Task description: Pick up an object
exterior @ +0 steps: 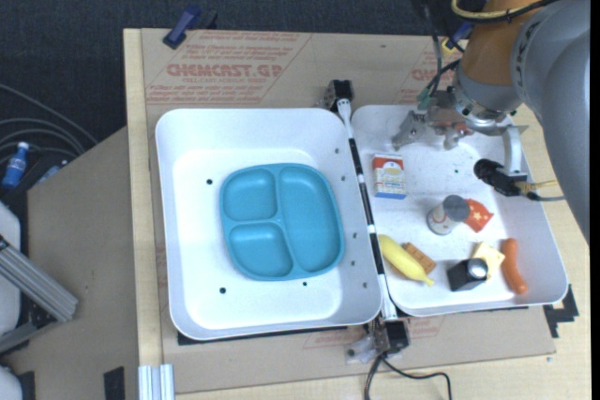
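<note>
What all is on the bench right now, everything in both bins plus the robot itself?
bins: two, white, side by side on the bench
divided plate: one, blue, middle of the left bin
small carton: one, white and red, upper left of the right bin
can: one, grey, centre of the right bin
red piece: one, red-orange, just right of the can
banana: one, yellow, lower left of the right bin
black block: one, black, near the right bin's front edge
sausage: one, orange-red, lower right of the right bin
arm: one, grey with orange band, reaching in from the right
gripper: one, over the right bin's far end
</note>
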You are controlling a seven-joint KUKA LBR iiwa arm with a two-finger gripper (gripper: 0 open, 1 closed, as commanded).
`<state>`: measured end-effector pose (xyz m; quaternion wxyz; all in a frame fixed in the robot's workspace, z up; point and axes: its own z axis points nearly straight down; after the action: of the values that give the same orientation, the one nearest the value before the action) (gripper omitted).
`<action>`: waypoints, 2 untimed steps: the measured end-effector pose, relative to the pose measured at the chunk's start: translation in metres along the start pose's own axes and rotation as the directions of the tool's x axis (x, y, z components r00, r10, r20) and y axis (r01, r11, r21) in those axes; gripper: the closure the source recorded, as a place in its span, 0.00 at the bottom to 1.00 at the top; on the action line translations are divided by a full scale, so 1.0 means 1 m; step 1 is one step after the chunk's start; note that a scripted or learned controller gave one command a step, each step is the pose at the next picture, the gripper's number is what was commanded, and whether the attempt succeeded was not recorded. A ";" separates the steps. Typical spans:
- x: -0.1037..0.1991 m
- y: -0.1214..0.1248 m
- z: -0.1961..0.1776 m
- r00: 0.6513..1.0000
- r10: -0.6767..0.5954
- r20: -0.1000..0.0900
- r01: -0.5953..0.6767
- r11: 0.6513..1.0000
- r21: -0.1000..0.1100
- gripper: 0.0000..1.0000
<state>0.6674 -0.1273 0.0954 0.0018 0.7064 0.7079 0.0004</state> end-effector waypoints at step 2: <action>0.036 -0.029 0.000 1.000 0.002 -0.003 -0.002 1.000 0.003 1.00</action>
<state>0.6385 -0.0918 0.0951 -0.0005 0.7070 0.7072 0.0002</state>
